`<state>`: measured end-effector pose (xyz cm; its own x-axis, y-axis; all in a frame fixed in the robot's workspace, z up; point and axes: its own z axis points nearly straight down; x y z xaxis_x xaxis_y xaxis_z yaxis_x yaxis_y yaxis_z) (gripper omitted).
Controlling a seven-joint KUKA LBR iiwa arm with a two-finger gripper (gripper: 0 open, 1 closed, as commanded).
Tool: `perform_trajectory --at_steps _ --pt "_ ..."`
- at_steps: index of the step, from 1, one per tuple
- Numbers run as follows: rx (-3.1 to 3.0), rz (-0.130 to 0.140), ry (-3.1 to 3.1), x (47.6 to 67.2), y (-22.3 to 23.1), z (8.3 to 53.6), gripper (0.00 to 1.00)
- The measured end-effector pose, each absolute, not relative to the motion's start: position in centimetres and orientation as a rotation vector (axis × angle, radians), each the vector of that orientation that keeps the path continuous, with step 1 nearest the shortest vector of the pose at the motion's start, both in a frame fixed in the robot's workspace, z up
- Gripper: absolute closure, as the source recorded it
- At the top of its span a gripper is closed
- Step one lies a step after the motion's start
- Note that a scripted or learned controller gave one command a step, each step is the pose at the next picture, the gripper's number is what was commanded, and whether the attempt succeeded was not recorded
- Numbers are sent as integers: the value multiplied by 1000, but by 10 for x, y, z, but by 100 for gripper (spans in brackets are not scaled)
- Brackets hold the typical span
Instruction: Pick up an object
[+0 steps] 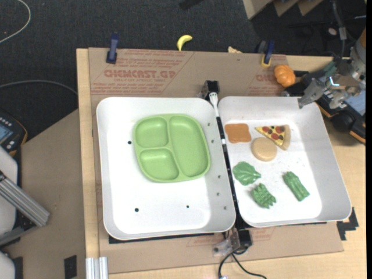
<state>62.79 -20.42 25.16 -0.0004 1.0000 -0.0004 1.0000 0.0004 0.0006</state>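
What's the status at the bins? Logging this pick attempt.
Hand above right bin's far right corner, nothing seen in it. Pizza slice, round biscuit, green pieces lie in that bin untouched. Nothing blocking them.

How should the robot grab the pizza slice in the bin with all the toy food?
Probably from straight above, closing on the two long slanted edges of the pizza slice, near its wider crust end on the right. It lies flat in the right bin, so only its thin edges offer a hold. The round tan piece touches its lower edge, so fingers may bump it.
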Motion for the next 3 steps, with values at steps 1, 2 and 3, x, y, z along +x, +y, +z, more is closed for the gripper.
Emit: perform_trajectory --at_steps 1,2,3 --pt "2234 -12 2230 606 -206 80 0" --pt "2224 8 2232 644 -219 97 0" --pt "2216 3 2218 630 -198 88 0"
